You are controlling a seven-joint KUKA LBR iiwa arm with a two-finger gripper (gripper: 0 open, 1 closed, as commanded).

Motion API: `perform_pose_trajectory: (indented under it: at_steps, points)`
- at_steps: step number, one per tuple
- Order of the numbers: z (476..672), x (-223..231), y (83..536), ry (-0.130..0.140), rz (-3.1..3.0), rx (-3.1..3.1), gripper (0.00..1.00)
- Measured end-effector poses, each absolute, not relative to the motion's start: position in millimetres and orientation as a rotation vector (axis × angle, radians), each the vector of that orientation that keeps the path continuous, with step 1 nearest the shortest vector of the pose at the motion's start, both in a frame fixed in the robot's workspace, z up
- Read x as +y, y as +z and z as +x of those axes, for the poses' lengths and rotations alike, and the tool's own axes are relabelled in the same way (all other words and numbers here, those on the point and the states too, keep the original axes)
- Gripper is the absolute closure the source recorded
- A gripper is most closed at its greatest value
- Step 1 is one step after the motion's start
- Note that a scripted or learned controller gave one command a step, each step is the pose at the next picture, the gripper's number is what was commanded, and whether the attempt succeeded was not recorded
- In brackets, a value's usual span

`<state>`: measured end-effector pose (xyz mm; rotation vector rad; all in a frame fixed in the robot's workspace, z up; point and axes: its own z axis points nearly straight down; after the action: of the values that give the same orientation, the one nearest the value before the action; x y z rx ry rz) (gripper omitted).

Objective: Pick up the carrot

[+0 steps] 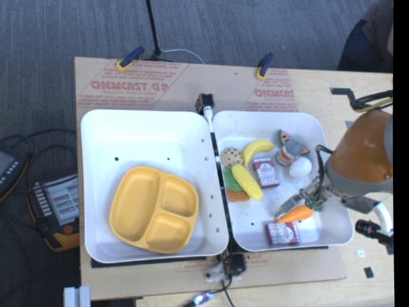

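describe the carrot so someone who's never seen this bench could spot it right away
Look in the right-hand white bin, toward its near right side, just below the arm's gripper. The carrot lies there almost flat, above a small red box. It is the only plain orange, tapered piece; the corn cob and banana nearby are yellow.

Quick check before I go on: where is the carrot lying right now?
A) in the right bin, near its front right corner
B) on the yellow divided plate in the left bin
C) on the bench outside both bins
A: the carrot lies on the floor of the right bin, just behind a small red box, with the gripper at it.
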<state>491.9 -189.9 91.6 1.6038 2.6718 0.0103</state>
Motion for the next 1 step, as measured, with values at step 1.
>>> perform_pose_trajectory:
  at_steps: [1]
  points:
    - [493.6, -189.8, 102.4, 0.013, 1.605, 2.667, 1.0]
